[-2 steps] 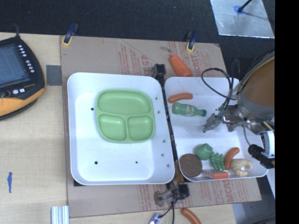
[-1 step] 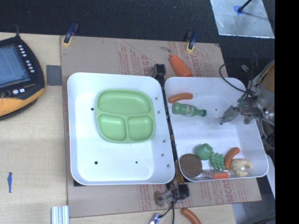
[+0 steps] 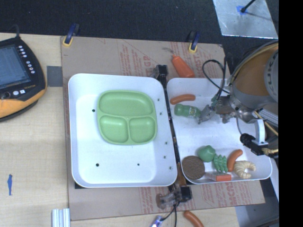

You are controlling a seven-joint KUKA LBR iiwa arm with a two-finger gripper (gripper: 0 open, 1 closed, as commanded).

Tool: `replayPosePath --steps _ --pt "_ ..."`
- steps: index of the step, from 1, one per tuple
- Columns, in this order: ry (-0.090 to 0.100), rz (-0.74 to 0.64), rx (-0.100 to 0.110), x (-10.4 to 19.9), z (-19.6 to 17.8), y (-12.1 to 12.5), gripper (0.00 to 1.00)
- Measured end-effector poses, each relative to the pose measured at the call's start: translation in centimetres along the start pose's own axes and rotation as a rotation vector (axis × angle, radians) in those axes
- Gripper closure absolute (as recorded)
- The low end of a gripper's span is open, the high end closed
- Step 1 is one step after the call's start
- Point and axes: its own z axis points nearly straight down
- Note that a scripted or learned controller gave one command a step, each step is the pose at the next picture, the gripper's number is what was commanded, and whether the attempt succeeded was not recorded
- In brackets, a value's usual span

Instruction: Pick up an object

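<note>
A small green bottle (image 3: 185, 110) is lying in the right bin (image 3: 265, 173), just left of the hand (image 3: 207, 116), which is hovering with nothing clamped; I cannot tell its state. Red print on the cardboard (image 3: 118, 51) covering the counter (image 3: 33, 150) is showing too faintly to read, and the arm (image 3: 253, 82) is being cut off at the right

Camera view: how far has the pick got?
Done: the end effector is down in the right bin, beside the green bottle. In hand: nothing seen held. Left: grasping and lifting; the sausage and cookie lie untouched.
</note>
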Motion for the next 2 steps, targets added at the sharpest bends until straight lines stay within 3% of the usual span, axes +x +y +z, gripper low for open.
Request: replayPosePath --steps 1,2 --pt "0.0 0.003 -0.002 1.1 2.0 5.3 0.0" --pt "0.002 0.002 0.014 2.7 2.2 7.2 0.0"
